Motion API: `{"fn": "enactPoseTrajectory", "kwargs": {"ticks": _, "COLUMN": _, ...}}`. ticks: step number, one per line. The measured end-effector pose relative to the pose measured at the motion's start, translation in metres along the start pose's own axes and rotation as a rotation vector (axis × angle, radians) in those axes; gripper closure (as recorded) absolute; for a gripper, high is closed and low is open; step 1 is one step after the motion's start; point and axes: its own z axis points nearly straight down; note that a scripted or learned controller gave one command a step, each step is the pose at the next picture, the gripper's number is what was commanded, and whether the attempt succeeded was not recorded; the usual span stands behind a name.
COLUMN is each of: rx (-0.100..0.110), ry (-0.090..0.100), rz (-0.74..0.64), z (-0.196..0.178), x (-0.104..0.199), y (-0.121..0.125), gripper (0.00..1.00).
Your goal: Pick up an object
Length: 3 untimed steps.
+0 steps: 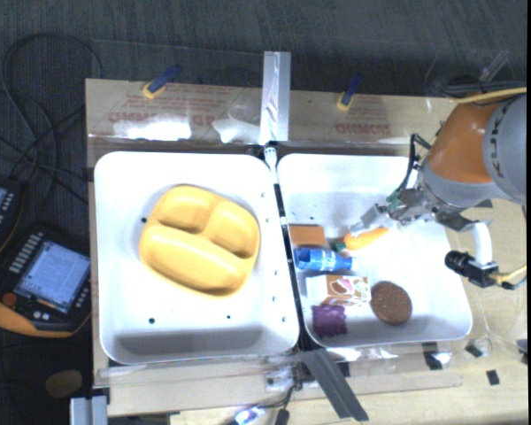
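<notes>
Over the right bin, the gripper hangs low by an orange, carrot-like piece.

Two white bins sit side by side: the left bin holds one large yellow bread-like lump; the right holds six small things, namely the orange piece, one orange-brown block, one blue bottle lying flat, one small printed packet, one purple bunch and one round brown disc. Whether the fingers are spread or pressed together cannot be told; they blur against the orange piece, and contact is unclear. The arm is cut off at the right edge.
</notes>
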Motion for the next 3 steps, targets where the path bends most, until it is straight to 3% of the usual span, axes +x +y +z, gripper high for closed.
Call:
{"fn": "enactPoseTrajectory", "kwargs": {"ticks": 1, "rx": -0.021, "ry": -0.012, "rz": 0.045, "z": 0.007, "x": 0.051, "y": -0.011, "gripper": 0.0}}
{"fn": "enactPoseTrajectory", "kwargs": {"ticks": 2, "rx": 0.024, "ry": 0.002, "rz": 0.186, "z": -0.085, "x": 0.091, "y": 0.012, "gripper": 0.0}}
{"fn": "enactPoseTrajectory", "kwargs": {"ticks": 3, "rx": 0.015, "ry": 0.003, "rz": 0.093, "z": 0.022, "x": 0.078, "y": -0.042, "gripper": 0.0}}
